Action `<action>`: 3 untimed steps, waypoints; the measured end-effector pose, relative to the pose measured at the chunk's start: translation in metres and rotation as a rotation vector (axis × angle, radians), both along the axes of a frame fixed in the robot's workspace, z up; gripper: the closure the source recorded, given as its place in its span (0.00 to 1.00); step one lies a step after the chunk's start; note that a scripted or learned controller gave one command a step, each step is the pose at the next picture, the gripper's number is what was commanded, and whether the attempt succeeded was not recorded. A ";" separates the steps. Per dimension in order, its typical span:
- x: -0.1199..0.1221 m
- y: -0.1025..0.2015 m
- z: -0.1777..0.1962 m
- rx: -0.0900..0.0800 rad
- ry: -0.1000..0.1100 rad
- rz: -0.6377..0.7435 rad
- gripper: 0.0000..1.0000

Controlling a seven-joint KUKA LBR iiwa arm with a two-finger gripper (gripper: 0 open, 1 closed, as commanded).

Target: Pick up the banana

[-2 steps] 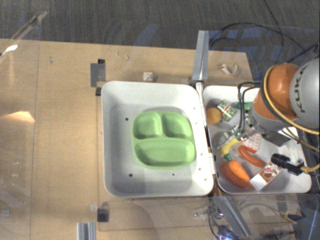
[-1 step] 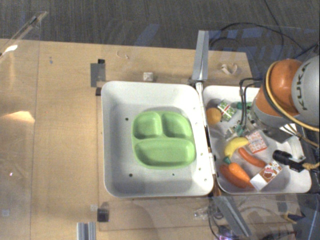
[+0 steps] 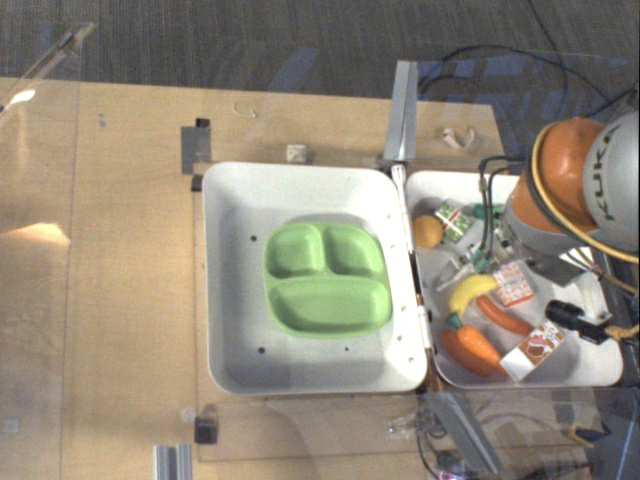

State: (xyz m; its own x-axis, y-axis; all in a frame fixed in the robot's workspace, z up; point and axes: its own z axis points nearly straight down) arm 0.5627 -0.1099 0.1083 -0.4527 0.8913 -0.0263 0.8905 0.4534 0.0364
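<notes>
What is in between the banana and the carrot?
Nothing big sits there. In the camera view the banana lies just above the carrot, with a small strip of white bin floor between them. A sausage lies beside that gap.

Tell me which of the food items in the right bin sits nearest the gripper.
The banana: yellow and curved, just below the gripper. The carrot and sausage lie farther down.

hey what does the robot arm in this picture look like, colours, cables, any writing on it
The arm is rounded and light grey, with a wide orange band above the wrist. Dark lettering on the grey shell reads as the start of KUKA. Thin black cables loop beside the wrist, and one runs across the orange band. The end effector is a slim metal-and-black piece, with details too small to tell.
</notes>
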 end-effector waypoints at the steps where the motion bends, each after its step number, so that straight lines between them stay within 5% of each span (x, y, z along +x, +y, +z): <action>1: -0.032 -0.024 -0.013 0.002 0.014 0.058 0.00; 2: -0.027 -0.024 0.000 -0.003 0.000 0.059 1.00; 3: -0.027 -0.024 0.000 -0.003 0.000 0.059 0.00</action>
